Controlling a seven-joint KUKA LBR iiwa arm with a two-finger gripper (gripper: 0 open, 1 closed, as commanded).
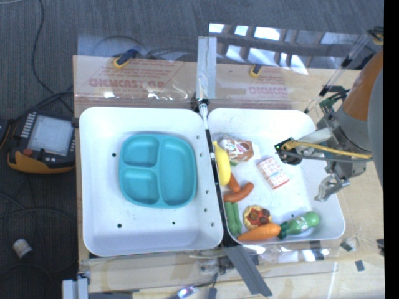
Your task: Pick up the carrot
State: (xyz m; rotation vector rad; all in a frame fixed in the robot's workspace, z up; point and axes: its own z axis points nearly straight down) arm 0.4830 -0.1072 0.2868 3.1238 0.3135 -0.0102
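Observation:
The carrot point(259, 232) is orange and lies flat along the front wall of the right bin point(268, 118), between a green cucumber point(232, 217) and a green bottle-shaped toy point(300, 223). My gripper point(310, 169) hangs over the right half of that bin, up and to the right of the carrot and well apart from it. It has nothing visibly in it. The grey arm with its orange band point(361, 98) comes in from the right edge.
The right bin also holds a yellow banana point(221, 164), a snack packet point(237, 148), a pink-and-white box point(273, 172), a red sausage-like piece point(239, 192) and a small pizza toy point(257, 215) just above the carrot. A blue divided plate point(157, 170) sits in the left bin point(100, 217).

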